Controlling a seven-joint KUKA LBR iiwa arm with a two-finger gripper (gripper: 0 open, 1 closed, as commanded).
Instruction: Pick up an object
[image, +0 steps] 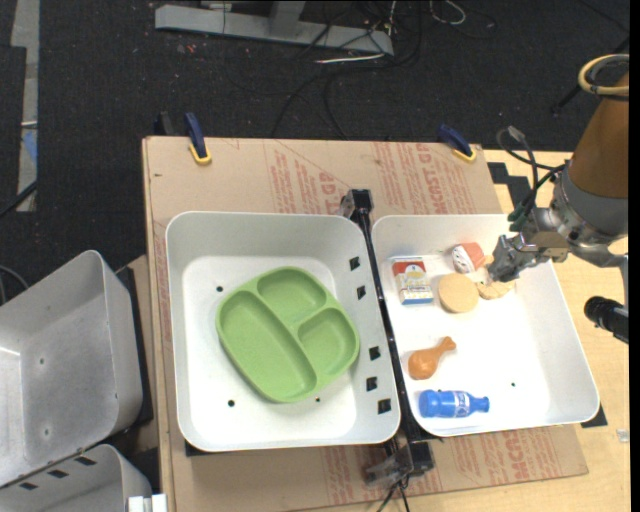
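Hovering over the tan disc (459, 294), the pincer (503, 266) can't be read as open or closed; disc looks light, stiff, smooth, so pinch its rim

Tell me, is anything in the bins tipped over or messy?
Nothing looks spilled or broken. The blue bottle lies on its side near the front of the right bin, and the green divided plate sits at a slant in the left bin. The rest is just loosely scattered.
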